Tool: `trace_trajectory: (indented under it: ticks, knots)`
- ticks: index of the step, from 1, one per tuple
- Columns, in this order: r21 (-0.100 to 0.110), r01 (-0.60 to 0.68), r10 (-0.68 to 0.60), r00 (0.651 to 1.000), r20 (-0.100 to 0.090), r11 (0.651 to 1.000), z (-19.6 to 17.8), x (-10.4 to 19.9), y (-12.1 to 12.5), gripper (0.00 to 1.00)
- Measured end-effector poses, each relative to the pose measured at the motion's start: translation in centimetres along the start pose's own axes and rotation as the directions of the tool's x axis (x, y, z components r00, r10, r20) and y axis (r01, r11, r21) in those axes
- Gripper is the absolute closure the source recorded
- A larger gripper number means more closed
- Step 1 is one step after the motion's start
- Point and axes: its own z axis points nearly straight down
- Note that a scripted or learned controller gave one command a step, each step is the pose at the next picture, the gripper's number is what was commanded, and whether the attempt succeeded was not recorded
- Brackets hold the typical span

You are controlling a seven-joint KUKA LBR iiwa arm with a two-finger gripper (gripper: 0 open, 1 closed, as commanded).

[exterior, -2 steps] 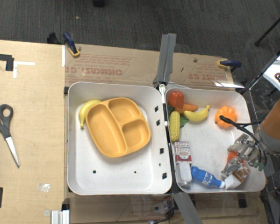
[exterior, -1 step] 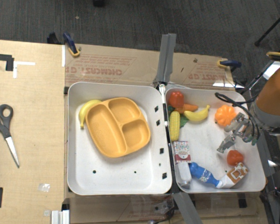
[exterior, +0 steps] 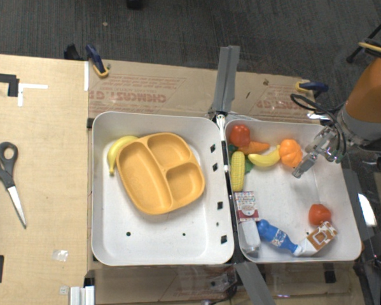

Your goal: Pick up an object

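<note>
Here, metal claw (exterior: 306, 162) beside a round, glossy orange fruit (exterior: 290, 152).

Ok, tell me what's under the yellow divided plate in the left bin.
A banana pokes out from beneath the yellow divided plate at its upper left edge. Its other end and anything else below are covered.

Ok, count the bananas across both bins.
2. One banana lies in the left bin, tucked against the yellow plate. Another lies in the right bin.

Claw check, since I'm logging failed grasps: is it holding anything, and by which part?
Nothing is held. The claw hangs over the right bin, just right of the orange pepper.
</note>
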Motion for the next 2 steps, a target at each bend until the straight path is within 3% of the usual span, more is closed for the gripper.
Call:
trace_trajectory:
  ticks: [1,2]
  knots:
    - [0.000,-0.086,0.086,0.996,0.001,0.996,1.5,-1.2,0.9,0.00]
    - [0.002,-0.249,0.249,0.968,-0.004,0.968,1.7,3.5,7.1,0.00]
